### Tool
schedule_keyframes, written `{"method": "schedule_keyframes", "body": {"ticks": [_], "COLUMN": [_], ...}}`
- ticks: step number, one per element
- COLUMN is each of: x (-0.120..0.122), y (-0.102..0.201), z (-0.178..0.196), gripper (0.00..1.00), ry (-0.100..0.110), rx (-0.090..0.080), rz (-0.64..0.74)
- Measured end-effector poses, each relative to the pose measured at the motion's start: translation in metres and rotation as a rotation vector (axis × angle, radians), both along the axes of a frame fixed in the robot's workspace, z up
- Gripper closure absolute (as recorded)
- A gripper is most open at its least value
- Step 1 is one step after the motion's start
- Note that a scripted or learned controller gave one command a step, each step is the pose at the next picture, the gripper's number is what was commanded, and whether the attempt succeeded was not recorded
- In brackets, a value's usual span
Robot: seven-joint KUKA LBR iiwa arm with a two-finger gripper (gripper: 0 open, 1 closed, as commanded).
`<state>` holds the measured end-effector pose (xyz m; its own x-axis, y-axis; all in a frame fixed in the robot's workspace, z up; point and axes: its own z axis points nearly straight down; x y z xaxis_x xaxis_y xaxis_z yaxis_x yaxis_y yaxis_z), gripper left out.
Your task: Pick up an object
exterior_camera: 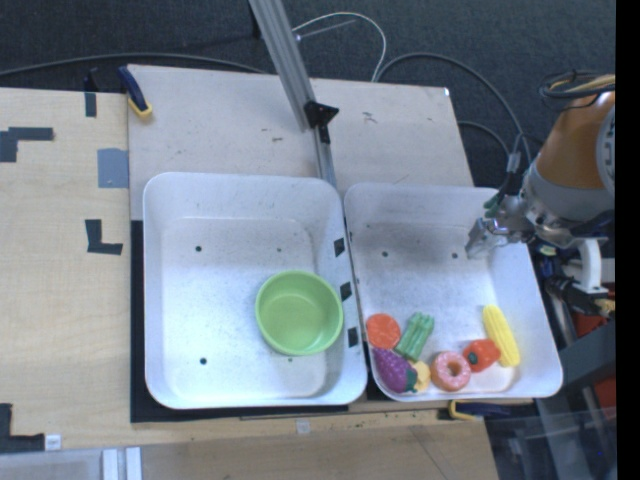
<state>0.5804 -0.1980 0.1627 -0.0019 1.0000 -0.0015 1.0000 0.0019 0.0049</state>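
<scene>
Small toy foods lie along the front of the right bin (430, 268): an orange round piece (382, 330), a green vegetable (415, 335), a purple one (394, 369), a pink doughnut (451, 370), a red pepper (482, 354) and a yellow corn cob (501, 334). My gripper (481, 239) hangs over the right bin's far right side, well behind the toys, and nothing shows between its fingers. The grey arm with its orange band (580, 153) comes in from the right.
A green bowl (298, 313) sits in the left bin (200, 258) near its front right corner. A metal pole (285, 53) slants across the bench behind the bins. Cables run along the back right.
</scene>
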Motion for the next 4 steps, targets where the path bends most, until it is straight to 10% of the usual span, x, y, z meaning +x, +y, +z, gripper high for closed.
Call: {"method": "schedule_keyframes", "body": {"ticks": [2,4], "x": [-0.003,-0.003], "y": [-0.006,0.102], "z": [0.101,0.090], "gripper": [1.00,1.00], "ry": [0.000,0.007], "rx": [0.000,0.003], "rz": [0.000,0.006]}}
